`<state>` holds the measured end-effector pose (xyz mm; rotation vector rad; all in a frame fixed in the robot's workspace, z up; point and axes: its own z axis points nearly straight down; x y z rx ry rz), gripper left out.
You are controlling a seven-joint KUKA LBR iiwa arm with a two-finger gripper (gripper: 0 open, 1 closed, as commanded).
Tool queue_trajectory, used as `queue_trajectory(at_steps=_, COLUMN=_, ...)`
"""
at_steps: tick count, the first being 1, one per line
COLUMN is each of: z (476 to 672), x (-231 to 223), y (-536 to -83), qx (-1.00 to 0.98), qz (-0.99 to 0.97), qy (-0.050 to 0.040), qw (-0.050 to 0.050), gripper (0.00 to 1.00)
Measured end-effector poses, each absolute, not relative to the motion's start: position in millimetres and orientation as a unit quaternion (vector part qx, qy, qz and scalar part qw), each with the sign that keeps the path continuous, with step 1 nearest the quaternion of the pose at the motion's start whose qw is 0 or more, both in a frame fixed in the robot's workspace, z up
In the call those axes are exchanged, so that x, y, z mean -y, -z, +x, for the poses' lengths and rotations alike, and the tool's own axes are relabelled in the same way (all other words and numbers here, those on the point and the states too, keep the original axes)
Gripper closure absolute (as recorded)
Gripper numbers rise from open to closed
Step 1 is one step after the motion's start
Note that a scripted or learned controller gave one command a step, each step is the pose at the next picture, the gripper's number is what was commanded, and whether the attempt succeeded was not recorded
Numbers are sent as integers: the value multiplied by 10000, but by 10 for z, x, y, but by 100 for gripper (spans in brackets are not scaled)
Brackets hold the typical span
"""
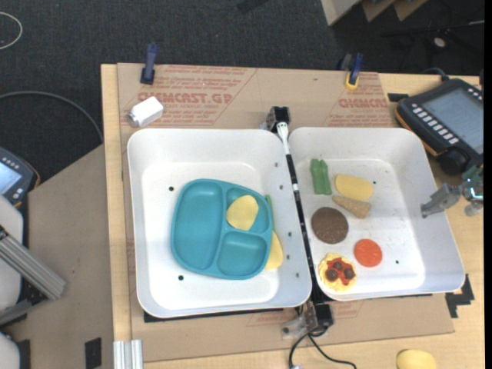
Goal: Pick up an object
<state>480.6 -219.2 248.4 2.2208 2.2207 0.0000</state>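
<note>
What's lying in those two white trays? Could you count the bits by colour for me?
Yellow: 3 — one on the blue plate, at; one beside it; one in the right tray
Green: 1
Tan wedge: 1
Brown disc: 1
Orange-red disc: 1
Pizza piece: 1
Blue plate: 1
Total: 9

Smooth glossy teal plastic tray point(207, 233); matt white plastic bins point(154, 167); printed brown cardboard sheet point(192, 91) beneath, upper frame.
</note>
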Motion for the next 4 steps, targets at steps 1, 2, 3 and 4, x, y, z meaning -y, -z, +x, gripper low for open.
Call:
queue_trajectory(at_steps=1, z=4806, x=2252, y=-4119, qx=-7078, qz=7063, qy=-39, qw=107, gripper=0)
queue_trajectory(at_steps=2, z=4795, x=2244, y=-5449, qx=-7078, qz=7063, qy=-37, qw=103, gripper=0)
queue_trajectory(at_steps=3, z=4801, x=2243, y=-5470, qx=-7077, qz=7065, qy=-7, qw=48, gripper=100)
queue_trajectory(at_steps=4, z=4883, x=2235, y=-4783, qx=-7069, qz=7073, qy=15, qw=-26, gripper=100)
